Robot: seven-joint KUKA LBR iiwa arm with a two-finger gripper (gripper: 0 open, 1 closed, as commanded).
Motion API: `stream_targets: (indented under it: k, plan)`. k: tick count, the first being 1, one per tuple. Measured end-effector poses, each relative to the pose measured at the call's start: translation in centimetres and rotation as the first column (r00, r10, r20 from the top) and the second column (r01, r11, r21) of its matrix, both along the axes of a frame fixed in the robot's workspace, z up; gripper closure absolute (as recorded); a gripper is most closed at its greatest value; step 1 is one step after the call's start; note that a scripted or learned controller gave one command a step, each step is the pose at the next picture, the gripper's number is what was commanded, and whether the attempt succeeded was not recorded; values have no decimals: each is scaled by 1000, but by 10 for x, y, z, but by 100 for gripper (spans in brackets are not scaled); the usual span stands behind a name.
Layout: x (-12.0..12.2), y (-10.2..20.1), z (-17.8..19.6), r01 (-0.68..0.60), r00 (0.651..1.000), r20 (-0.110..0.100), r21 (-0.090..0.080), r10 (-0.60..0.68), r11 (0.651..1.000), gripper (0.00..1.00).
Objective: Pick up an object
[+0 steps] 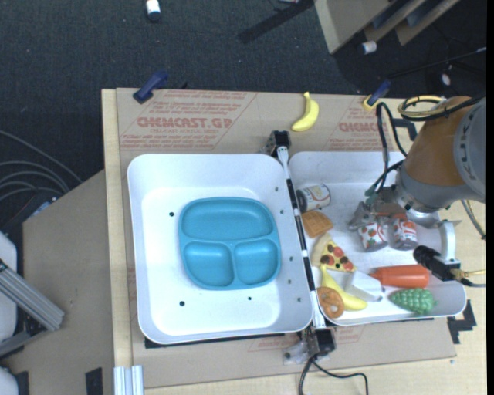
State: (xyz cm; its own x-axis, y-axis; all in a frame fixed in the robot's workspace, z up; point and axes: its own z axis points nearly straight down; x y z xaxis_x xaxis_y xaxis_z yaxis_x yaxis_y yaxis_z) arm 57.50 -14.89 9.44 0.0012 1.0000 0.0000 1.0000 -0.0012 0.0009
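Dark carpet floor (85, 46) at far side & left. Bench top is brown board (216, 116) w/ red print, blue clamps (149, 87) at far edge. Black cables (27, 173) on left; pale wood furniture (378, 19) far right.

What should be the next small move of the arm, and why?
Probably a short, straight descent. The gripper hangs low in the right bin, just above a red and white item whose kind I cannot tell. The carrot and the green grapes lie nearer the camera, apart from it, so going straight down should disturb little.
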Motion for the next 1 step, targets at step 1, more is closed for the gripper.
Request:
stream_targets:
  k: [1]
  plan:
    - [-16, 69, 124, -2, 1000, 0, 0, 2, 1000, 100]
